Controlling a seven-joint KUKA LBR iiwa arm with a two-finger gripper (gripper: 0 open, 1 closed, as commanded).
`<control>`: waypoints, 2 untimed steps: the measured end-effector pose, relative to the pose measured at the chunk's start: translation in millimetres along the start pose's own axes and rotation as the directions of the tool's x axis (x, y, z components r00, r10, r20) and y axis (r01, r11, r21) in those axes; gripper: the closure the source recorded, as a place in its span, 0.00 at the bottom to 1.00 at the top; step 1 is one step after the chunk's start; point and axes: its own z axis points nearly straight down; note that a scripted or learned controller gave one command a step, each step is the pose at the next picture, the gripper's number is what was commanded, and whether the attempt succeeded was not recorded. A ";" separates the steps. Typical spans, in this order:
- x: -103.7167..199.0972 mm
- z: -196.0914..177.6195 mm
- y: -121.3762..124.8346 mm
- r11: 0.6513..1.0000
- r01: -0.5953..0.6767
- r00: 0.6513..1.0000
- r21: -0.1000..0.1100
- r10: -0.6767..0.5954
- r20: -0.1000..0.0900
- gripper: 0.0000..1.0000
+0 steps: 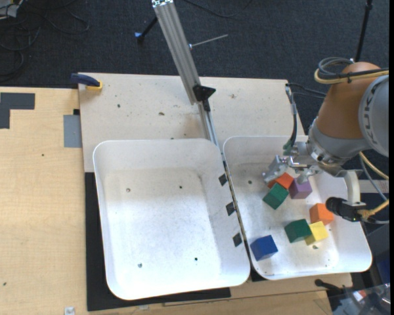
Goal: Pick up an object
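- The metal two-finger gripper [284, 172] hangs low in the right shallow white plastic bin [249, 151]; jaws slightly parted, an orange cube [285, 180] directly beneath, though a grip cannot be told.
- Just below the jaws: a green cube [275, 197] and a purple cube [301, 188].
- Further below: a second orange cube [320, 212], a second green cube [297, 230], one yellow cube [317, 232], one blue cube [264, 247].
- The left white bin [159, 218] adjoins on the pale bench [144, 107].
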 end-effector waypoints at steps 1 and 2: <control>6.7 52.6 -9.8 1.000 -0.001 1.000 0.000 0.001 0.000 0.00; 3.9 39.4 -9.0 1.000 -0.009 1.000 -0.005 0.009 0.001 1.00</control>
